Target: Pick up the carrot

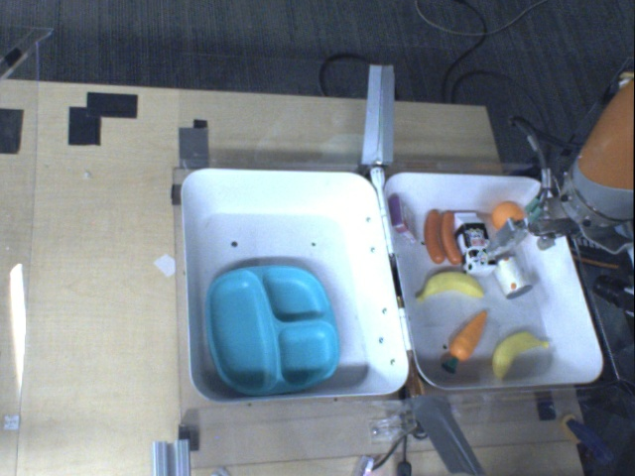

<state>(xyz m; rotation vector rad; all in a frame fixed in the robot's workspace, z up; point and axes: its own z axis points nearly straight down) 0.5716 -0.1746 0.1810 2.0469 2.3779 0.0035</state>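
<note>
Approach step, carrot (467, 336) not yet grasped.
Hand (483, 257) hovering far of it, grip state unclear; next: shifting nearer, then descending.

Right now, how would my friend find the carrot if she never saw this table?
Look in the right-hand white bin. Near its front edge lies the carrot, between two yellow bananas. It is the orange pointed one with a dark green end, slimmer than the round orange fruit at the back.
</note>
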